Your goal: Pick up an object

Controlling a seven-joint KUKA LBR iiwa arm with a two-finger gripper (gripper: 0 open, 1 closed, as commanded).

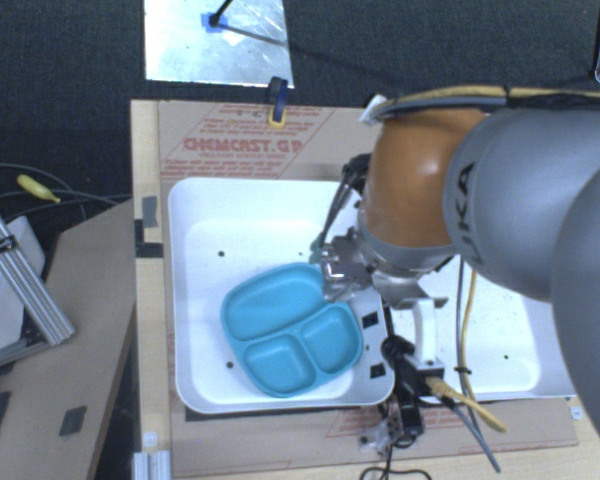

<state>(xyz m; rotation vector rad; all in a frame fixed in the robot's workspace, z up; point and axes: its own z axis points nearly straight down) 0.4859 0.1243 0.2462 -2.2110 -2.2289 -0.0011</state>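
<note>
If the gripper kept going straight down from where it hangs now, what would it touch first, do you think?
Most likely the blue divided tray in the left bin: the gripper hangs over its upper right edge, though its height is unclear.

One fixed camera looks down at a slant on my bench (150, 268); my arm (520, 168) enters from three o'clock.

so the gripper (332, 273) is sitting right at the top right rim of the blue divided tray (290, 330), which lies in the left white bin (195, 268), below-left of it
</note>
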